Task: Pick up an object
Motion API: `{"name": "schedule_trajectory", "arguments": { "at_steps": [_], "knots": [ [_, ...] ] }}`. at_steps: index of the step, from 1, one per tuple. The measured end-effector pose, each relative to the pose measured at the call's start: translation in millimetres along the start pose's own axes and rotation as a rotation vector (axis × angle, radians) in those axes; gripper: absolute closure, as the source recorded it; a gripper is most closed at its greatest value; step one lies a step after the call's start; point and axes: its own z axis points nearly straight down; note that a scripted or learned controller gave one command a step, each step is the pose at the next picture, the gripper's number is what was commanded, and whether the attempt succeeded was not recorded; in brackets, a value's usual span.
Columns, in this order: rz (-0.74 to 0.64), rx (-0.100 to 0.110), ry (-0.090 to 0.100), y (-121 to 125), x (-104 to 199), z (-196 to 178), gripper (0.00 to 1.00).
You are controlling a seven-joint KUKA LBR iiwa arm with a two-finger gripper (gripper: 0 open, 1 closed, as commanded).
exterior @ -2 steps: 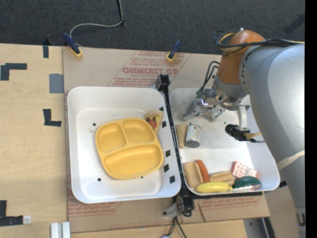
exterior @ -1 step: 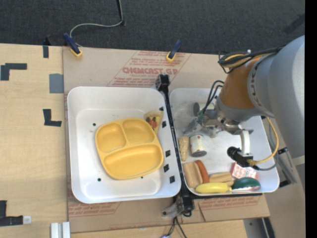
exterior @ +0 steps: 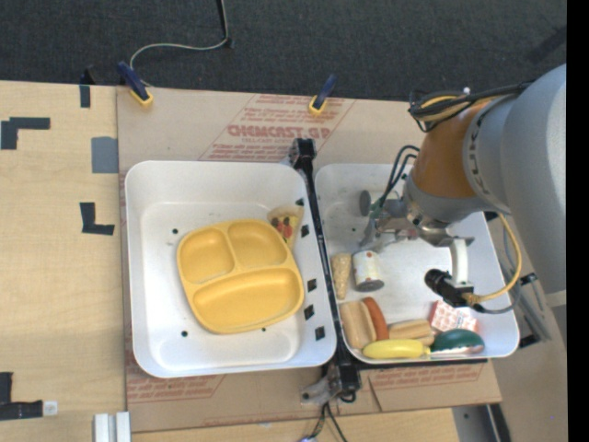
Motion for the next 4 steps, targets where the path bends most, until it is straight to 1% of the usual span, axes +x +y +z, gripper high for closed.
{"name": "schedule_trajectory", "arguments": {
  "at_steps": [1, 2, 3, 4],
  "knots": [
    [0.0, 0.0, 0.0, -0.1, 0.0, 0.2, 0.0],
    [-0.001, 0.001, 0.003, 49.0, 2.9, 10.2, 0.0],
    [0.01, 0.056, 0.007, 71.0, 2.9, 15.0, 0.0],
    [0.0, 0.003, 0.002, 17.7, 9.3, 10.1, 0.0]
  ]
}}
